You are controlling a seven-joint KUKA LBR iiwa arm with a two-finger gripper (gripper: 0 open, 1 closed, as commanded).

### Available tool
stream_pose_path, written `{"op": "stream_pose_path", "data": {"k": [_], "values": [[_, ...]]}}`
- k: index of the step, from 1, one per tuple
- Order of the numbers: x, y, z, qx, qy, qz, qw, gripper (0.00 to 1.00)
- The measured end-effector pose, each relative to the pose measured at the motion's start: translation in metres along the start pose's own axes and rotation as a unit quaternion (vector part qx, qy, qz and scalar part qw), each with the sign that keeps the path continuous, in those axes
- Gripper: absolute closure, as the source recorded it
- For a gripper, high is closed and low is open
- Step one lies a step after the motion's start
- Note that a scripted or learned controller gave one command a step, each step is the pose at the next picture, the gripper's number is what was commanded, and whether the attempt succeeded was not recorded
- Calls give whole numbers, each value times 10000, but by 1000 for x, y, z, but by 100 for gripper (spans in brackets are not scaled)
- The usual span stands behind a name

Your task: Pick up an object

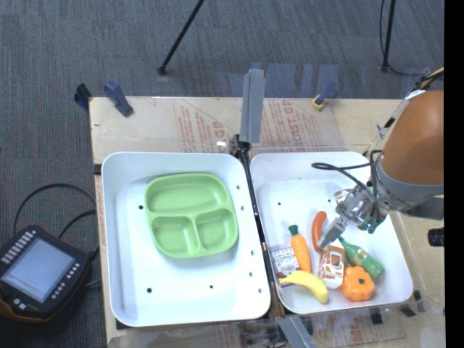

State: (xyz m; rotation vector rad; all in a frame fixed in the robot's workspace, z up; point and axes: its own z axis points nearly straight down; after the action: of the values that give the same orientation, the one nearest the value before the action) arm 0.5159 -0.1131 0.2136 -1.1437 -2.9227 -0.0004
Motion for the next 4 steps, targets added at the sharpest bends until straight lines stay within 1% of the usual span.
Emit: {"op": "stream_pose_path", "data": {"k": [1, 2, 3, 4], "values": [[-2, 37, 68, 8, 16, -538, 9986, 0], [33, 15, 118, -52, -89, -1646, 9863, 0], [-2, 64, 28, -5, -1, -2339, 9723, 0], [10, 35, -51, -3, -3, -1949, 9808, 0]]}}
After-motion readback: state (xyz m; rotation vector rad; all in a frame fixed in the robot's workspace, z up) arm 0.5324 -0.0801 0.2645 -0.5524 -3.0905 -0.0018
